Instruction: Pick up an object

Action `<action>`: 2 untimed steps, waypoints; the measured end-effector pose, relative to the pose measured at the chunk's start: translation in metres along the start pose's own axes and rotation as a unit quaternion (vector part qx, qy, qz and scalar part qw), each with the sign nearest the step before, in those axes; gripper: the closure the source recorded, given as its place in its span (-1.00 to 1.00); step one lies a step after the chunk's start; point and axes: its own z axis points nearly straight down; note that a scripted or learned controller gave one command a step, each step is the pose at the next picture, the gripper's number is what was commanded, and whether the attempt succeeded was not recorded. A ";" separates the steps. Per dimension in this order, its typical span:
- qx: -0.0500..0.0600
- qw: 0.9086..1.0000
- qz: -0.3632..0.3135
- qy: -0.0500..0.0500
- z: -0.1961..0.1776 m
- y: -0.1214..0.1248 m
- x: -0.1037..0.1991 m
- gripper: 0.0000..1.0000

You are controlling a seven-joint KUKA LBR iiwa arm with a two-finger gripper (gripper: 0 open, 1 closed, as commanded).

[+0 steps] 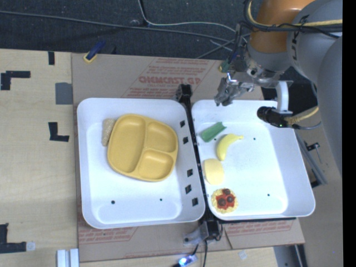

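The grey arm with the orange band comes in from the right, and its two-finger gripper (225,96) hangs above the far edge of the right shallow white bin (278,166), close to the bin's far-left corner. The dark fingers point down and stand only a little apart, a narrow gap, and there is nothing between them.

In the right bin four small things lie along its left side. A flat green piece, shaped like a short strip (212,131), lies nearest to the gripper, near the far-left corner, and it is tilted. Just beside it, toward the middle of the bin, lies a yellow toy banana (226,145); the two are very close, but I cannot tell whether they touch. Nearer to the front, by the left wall, there is a pale yellow rounded object (214,171). In the near-left corner lies a small round toy pizza with red and dark toppings (224,200).

The left shallow white bin (94,149) holds a yellow plastic plate with three compartments (142,147), which lies flat in the middle of the bin. A tan, rough piece like a sponge or a slice of bread (107,131) is partly under the left edge of the plate.

Both bins stand on a sheet of brown cardboard (167,77) with red print.
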 end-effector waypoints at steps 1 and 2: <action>0.000 1.000 0.001 -0.001 0.000 -0.008 0.045 1.00; 0.001 1.000 0.000 0.000 0.001 -0.019 0.098 1.00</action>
